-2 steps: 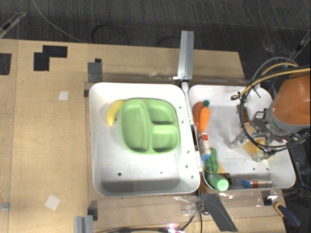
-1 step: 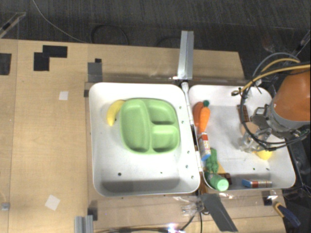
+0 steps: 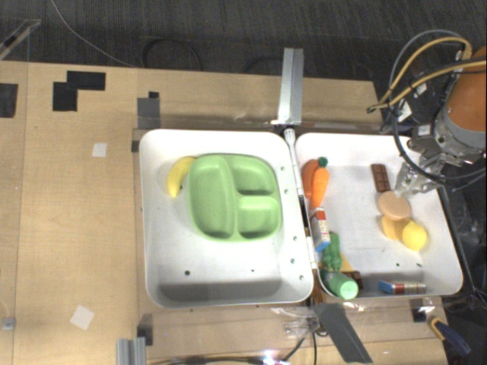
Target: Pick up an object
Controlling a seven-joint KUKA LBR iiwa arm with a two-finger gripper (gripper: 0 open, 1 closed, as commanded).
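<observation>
My gripper point(image 3: 412, 181) hangs over the right bin's point(image 3: 358, 158) far right side, just above and right of a tan round disc point(image 3: 393, 204). A brown chocolate bar point(image 3: 380, 176) lies just left of the gripper. Below the disc sit a yellow lemon point(image 3: 415, 236) and an orange-yellow piece point(image 3: 389, 226). An orange carrot point(image 3: 317, 182) lies along the bin's left wall, with a red and white tube point(image 3: 322, 226) and a green bottle point(image 3: 339, 280) below it. Nothing shows held in the gripper.
The left bin point(image 3: 163, 265) holds a green divided plate point(image 3: 232, 196) with a banana point(image 3: 178, 176) at its left edge. A pen-like stick point(image 3: 403, 287) lies at the right bin's front. Cables point(image 3: 415, 63) loop above the arm at the right.
</observation>
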